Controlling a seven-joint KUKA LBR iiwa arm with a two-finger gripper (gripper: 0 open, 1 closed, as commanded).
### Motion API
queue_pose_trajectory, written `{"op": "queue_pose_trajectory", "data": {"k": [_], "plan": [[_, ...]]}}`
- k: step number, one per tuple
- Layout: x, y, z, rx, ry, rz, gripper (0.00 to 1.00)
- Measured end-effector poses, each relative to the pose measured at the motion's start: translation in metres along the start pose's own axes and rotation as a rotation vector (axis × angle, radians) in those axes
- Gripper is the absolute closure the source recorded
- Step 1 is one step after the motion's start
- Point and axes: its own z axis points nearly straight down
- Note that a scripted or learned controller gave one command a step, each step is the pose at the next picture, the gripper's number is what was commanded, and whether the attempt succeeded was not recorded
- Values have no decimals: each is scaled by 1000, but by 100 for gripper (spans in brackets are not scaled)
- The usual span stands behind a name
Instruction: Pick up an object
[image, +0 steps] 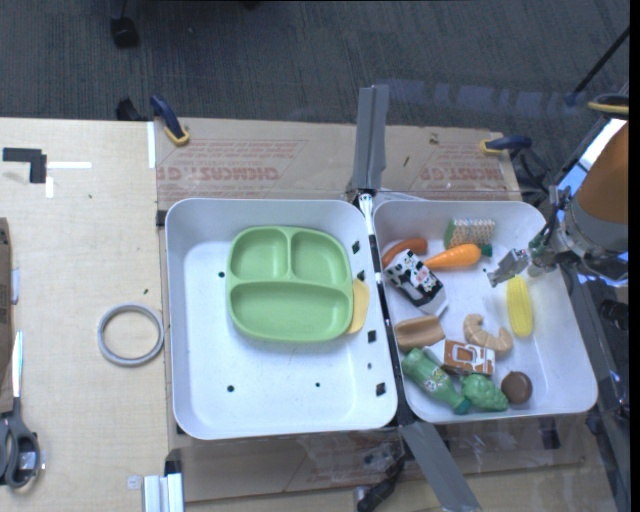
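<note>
From my station I see the gripper (507, 266) over the right bin (570, 330), near its upper right part, the arm (600, 200) reaching in from the right with the orange band at the frame edge. I cannot tell how the gripper is set; the metal tip is small and blurred, and nothing shows as held. The nearest object is the yellow corn cob (519, 306), lying lengthwise just below and a little right of the gripper tip, close to it; whether they touch I cannot say. To the gripper's left lies the carrot (452, 258), pointing left, with a tan-and-green bristly item (469, 232) just above it. Further left sits the black-and-white cow-print carton (413, 277), tilted, with a red-orange sausage piece (404, 247) at its upper edge. Lower down in the same bin: a hot dog bun (419, 331), a croissant-like pastry (486, 335), a small orange-and-white box (468, 357), a green bottle (432, 379) lying on a slant, a broccoli piece (486, 393) and a brown round item (516, 386) near the bottom right corner. The left bin (200, 380) holds a green divided plate (291, 283) with a yellow piece (359, 306) tucked at its right edge. On the bench (70, 250) at left lie a roll of tape (130, 333) and scissors (18, 445).
</note>
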Motion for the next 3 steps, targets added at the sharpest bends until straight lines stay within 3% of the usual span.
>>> {"op": "queue_pose_trajectory", "data": {"k": [1, 2, 3], "plan": [[9, -11, 14, 9, 13, 58, 0], [5, -5, 15, 14, 16, -6, 0], [12, -59, -23, 38, 30, -162, 0]]}}
